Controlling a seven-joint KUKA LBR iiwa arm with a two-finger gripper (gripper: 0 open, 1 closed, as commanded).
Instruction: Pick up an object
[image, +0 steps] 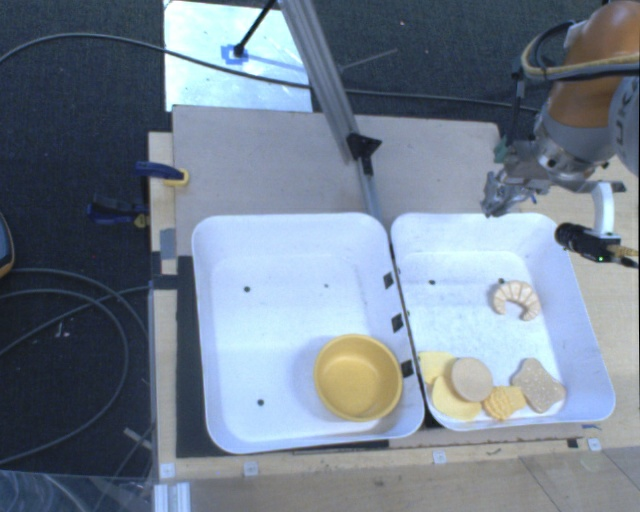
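Observation:
My gripper (494, 206) hangs above the far edge of the right bin (450, 235), with nothing visible between its fingers. A croissant (516, 298) lies in the right bin's middle right. Along that bin's near edge lie a yellow flat piece (440, 382), a round tan biscuit (471, 379), a ridged yellow snack (504, 402) and a slice of toast (539, 386). A yellow bowl (357, 376) sits upright in the left bin (260, 260), at its near right corner.
A slanted metal pole (328, 85) with a black clamp crosses the bench behind the bins. A blue and yellow clamp (150, 180) grips the bench's left edge. Cables run across the floor at left.

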